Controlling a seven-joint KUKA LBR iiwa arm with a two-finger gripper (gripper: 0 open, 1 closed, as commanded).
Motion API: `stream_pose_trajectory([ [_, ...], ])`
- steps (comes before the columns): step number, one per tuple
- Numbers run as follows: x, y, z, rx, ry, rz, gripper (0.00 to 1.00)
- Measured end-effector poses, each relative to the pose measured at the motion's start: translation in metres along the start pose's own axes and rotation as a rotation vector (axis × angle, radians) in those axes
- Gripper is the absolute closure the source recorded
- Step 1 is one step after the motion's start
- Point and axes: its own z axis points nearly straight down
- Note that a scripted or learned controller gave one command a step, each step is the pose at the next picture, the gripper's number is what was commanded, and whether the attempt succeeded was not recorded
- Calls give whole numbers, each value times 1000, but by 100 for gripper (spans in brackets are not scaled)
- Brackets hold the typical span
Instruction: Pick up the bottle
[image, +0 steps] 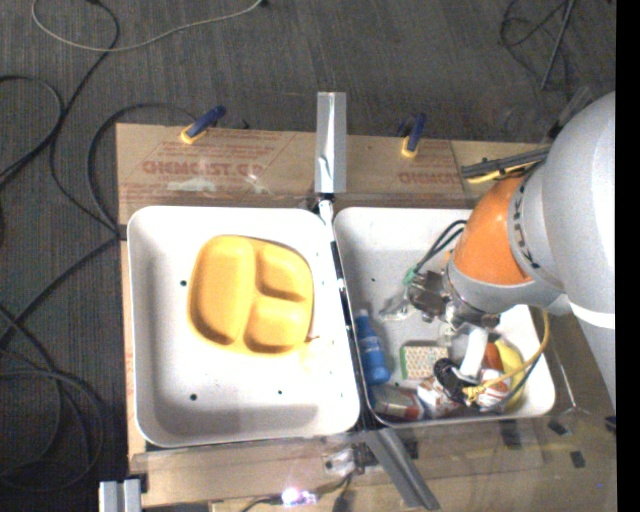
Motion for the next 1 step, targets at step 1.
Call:
stream_pose_trajectory([
  [1, -6, -24, 7, -10, -1, -51, 0],
])
